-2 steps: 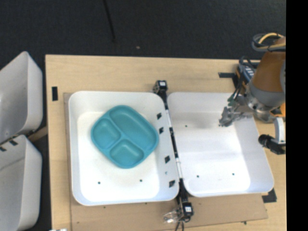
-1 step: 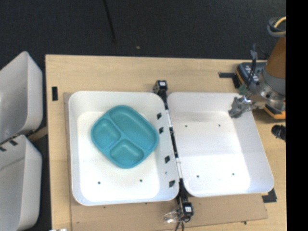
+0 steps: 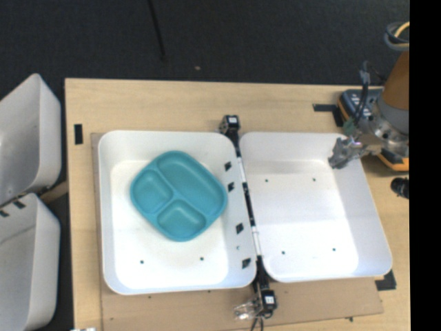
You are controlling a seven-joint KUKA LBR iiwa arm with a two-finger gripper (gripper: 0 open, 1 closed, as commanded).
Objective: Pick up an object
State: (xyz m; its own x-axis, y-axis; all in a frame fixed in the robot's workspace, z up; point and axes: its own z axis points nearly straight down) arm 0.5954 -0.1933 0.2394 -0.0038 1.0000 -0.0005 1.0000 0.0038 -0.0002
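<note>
Hovering at right bin [image 3: 317,254] far right rim: gripper [image 3: 341,152], fingers too small and blurred, open or closed unclear. Teal plate [image 3: 179,195] lies flat in left bin [image 3: 120,267], well left of gripper, across divider.

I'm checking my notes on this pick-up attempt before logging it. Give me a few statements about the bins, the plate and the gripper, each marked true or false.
1. The teal divided plate lies in the left bin. True.
2. The plate has three compartments. True.
3. The gripper hangs directly over the plate. False: it is at the far right corner of the right bin, well away from the plate.
4. The plate is round. False: it is a rounded square, turned at an angle to the bin walls.
5. The arm enters from the view's right. True.
</note>
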